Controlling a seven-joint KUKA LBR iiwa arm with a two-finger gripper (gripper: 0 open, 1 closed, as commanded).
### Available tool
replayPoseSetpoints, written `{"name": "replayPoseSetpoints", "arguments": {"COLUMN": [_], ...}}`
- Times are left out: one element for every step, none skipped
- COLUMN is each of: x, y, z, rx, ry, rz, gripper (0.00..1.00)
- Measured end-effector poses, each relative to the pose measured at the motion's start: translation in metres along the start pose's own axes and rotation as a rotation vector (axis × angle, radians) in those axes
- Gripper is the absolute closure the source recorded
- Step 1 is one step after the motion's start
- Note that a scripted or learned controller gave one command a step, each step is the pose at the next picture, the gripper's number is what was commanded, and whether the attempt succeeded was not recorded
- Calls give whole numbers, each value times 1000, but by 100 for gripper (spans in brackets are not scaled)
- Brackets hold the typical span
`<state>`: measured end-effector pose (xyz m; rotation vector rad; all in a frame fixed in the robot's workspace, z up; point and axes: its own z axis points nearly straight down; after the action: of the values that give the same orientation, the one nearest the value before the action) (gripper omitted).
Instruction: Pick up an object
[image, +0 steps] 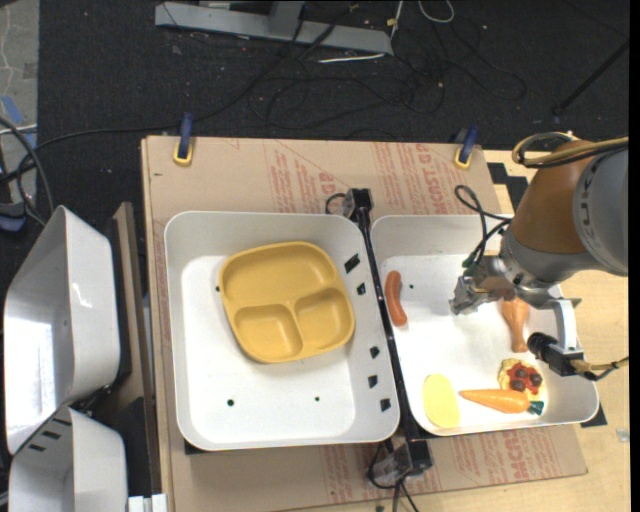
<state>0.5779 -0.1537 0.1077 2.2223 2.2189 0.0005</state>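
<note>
Nearest to us, along the front edge of the right bin (415, 235), we count three small things in a row: one pale yellow oval piece (441, 400), one orange carrot (494, 401) lying on its side just beside it, and one little toy pizza slice (521, 376) with dark red toppings just behind the carrot's thick end. Farther back in that same bin we see one reddish sausage (397, 298) lying lengthwise close to the wall between the two bins, and one orange drumstick-shaped piece (515, 321) partly hidden under the arm. That makes five loose things in the right bin, any of which could be the one to pick up.

We count two white bins side by side. In the left bin (190, 380) sits one yellow plate (286, 300) with three compartments, turned at a slight angle.

We see the gripper (470, 297) low over the middle of the right bin, between the sausage and the drumstick, with the grey and orange arm (560, 215) reaching in from the right. We cannot tell how it is set, nor whether it has anything in it.
</note>
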Motion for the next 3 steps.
{"name": "replayPoseSetpoints", "arguments": {"x": [-10, -17, -17], "y": [3, 2, 3], "z": [-56, -118, -172], "rx": [-4, -6, -5], "ry": [-1, -2, -2], "rz": [1, -2, -4], "gripper": [100, 100, 100]}}
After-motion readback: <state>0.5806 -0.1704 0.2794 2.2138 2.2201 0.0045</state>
